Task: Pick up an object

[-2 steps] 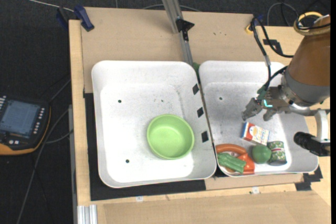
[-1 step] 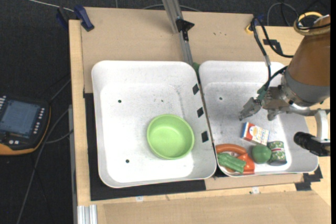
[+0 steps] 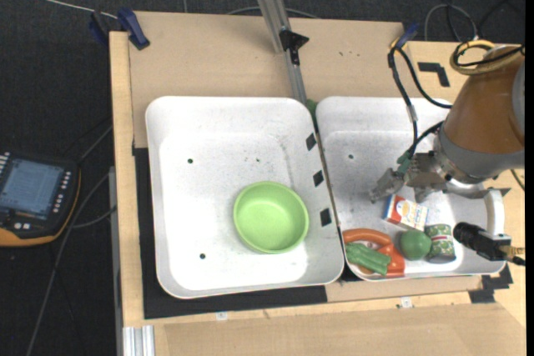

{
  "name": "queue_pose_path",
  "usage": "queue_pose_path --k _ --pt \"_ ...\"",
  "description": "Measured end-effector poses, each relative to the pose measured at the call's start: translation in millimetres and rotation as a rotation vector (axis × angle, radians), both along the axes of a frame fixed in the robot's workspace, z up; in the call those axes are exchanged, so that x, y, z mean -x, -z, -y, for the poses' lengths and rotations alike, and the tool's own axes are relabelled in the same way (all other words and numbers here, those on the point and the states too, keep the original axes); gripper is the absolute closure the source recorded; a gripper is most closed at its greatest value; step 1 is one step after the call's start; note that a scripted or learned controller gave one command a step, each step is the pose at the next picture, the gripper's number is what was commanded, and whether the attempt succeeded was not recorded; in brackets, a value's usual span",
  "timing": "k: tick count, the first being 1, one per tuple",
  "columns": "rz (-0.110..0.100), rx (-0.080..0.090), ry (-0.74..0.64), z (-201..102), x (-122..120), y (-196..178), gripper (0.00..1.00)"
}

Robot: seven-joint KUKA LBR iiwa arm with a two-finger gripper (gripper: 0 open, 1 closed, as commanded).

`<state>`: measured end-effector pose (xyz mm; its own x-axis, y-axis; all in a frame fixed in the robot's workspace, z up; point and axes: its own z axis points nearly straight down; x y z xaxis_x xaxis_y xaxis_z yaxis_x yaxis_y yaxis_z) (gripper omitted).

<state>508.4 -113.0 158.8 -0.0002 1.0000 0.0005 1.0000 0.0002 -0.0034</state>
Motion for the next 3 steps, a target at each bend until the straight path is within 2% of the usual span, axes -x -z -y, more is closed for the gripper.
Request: queue_pose_path --k 1,2,3 --pt "0.000 0.000 0.000 1 -1 42 0.00" --pt "0.009 0.003 0.001 2 -2 61 0.00" --pt "0.012 0.004 0.002 3 -3 49 1.00"
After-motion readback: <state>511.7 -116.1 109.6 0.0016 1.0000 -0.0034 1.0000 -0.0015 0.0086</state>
